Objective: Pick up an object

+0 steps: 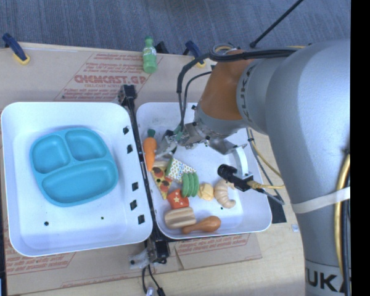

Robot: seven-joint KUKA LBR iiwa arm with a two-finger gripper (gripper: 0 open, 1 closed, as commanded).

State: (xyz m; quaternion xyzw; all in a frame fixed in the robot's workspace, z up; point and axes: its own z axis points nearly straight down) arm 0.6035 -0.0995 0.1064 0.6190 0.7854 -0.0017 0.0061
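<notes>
Evidently your claw (pixel 176 137) hangs low in the right bin (pixel 259 211) — whether it is apart or together you cannot tell. Just beside it lies the carrot (pixel 149 152); below it the toy food crowds together: green pod (pixel 190 184), croissant (pixel 224 193), hot dog (pixel 180 217). That clutter probably explains the steep approach — any piece would serve.

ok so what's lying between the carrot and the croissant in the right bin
In the camera view, between the carrot and the croissant lie a patterned wedge, a green pea pod and a small yellow piece.
</notes>
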